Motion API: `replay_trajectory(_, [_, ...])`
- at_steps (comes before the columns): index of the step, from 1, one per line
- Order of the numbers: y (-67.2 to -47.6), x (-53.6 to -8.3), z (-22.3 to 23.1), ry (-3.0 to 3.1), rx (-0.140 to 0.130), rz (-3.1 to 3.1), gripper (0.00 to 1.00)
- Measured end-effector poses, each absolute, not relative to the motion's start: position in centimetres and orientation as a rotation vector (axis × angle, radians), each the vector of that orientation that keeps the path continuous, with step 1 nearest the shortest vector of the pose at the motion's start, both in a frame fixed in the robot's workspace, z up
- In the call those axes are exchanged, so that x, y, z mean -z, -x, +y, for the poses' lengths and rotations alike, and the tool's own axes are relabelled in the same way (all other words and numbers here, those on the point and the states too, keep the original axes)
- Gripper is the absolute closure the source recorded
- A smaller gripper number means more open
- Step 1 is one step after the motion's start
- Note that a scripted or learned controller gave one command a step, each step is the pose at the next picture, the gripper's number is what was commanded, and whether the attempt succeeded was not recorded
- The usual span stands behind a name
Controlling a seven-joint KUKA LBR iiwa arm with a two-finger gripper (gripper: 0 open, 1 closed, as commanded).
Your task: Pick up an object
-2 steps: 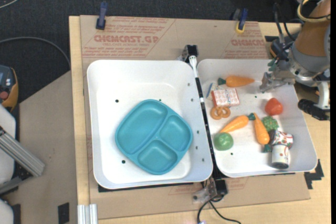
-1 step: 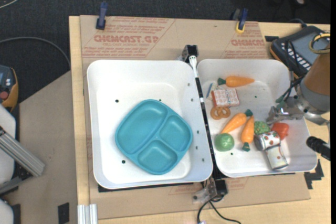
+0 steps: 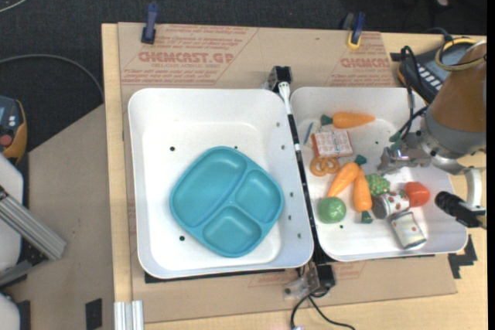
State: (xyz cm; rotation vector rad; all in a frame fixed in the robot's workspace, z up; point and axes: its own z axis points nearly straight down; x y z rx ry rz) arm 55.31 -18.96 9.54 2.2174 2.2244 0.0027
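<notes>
Arm over the right bin (image 3: pixel 433 243), gripper (image 3: pixel 396 156) low among the toy food.

We see the gripper just above the broccoli (image 3: pixel 377 185), near two carrots (image 3: pixel 352 185) & a red tomato (image 3: pixel 416 193); we can't tell how far the fingers are open, or if they hold anything. Also in that bin: a third carrot (image 3: pixel 352 120), green ball (image 3: pixel 331 209), small box (image 3: pixel 332 142), can (image 3: pixel 407 229). Left bin (image 3: pixel 155 120) has a teal divided tray (image 3: pixel 226 201).

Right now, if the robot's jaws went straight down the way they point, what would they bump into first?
Probably the little green broccoli, with the red tomato just beside it. The gripper hangs over that crowded part of the right bin, but one slanted view leaves its height unclear, so this is a guess.
</notes>
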Motion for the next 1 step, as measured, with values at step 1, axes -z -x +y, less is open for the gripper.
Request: replay_trajectory(1, [-56.29, -10.98, -14.09, -2.215, -0.005, 2.226, 1.0])
